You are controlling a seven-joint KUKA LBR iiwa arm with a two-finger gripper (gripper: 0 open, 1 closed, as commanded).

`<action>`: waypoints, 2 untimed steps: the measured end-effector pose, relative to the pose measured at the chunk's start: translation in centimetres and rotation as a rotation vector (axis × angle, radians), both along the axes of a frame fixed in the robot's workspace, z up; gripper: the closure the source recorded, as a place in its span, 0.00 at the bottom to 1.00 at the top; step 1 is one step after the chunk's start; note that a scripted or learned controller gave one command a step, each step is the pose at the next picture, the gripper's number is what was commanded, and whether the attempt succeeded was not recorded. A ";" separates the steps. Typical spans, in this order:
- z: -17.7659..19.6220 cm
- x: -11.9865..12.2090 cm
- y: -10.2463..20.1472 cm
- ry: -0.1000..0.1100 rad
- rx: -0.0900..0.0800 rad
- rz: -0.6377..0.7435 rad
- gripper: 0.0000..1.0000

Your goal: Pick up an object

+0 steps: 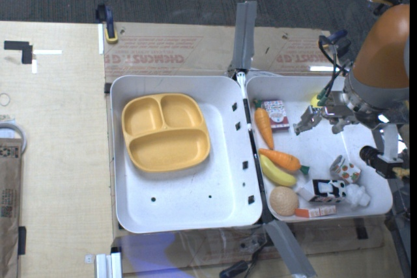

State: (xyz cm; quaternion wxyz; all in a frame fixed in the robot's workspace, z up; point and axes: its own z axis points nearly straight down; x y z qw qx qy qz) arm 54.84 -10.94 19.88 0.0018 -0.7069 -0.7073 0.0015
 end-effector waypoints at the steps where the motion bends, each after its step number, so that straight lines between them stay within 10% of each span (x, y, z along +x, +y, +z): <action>1: 6.3 0.5 2.5 -0.003 -0.001 0.032 0.00; 2: -5.2 -4.6 1.2 -0.001 0.001 0.156 0.00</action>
